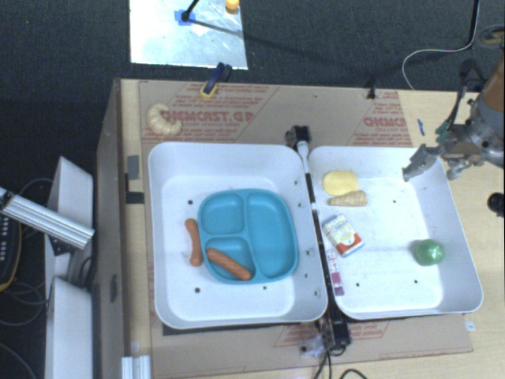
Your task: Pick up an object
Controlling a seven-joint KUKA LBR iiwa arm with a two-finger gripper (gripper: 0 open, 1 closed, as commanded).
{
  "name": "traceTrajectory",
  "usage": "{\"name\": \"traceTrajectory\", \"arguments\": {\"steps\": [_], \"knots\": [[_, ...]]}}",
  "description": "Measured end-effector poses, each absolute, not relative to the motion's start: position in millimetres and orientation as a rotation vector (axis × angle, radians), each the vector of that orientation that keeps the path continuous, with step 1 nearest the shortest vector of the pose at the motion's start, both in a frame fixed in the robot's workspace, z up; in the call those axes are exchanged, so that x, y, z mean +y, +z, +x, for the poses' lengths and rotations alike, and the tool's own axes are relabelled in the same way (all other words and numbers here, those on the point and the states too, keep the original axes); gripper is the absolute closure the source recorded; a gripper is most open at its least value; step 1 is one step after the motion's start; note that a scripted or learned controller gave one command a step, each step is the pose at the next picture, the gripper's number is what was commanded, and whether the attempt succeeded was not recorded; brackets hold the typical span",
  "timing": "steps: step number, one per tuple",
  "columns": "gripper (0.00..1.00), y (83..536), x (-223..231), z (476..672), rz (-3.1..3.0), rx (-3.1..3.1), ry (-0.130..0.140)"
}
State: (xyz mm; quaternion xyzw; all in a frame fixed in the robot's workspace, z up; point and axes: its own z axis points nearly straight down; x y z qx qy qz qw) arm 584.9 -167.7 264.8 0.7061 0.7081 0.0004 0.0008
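My gripper [434, 167] hovers over the far right corner of the right bin [394, 294], open, with nothing between its fingers. In that bin lie a yellow lump [340, 182], a tan piece [349, 199] just below it, a small red and white carton [342, 234] and a green ball [428, 252] near the right wall. The left bin [177, 290] holds a blue divided plate [252, 219] with a sausage [229, 264] in its front compartment. A second sausage [193, 242] lies beside the plate on the left.
The bins sit on a cardboard sheet [260, 113] that also bears a cream curled object [163, 118] and a blue and yellow clip [215, 79]. A foil sheet [187, 22] lies beyond. A metal rail [47, 218] juts in at the left.
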Motion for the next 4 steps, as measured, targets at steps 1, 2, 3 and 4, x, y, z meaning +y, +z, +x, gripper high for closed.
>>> {"name": "traceTrajectory", "arguments": {"steps": [1, 2, 3, 4], "knots": [[0.00, 148.5, -118.8, 592.5, 2.218, 2.227, -0.001], [0.00, 89.7, -96.4, 578.0, 2.212, 2.216, 0.013], [0.00, 85.0, -95.3, 641.1, 2.215, 2.224, 0.003], [0.00, 84.6, -89.5, 620.8, 2.219, 2.222, 0.002]]}}
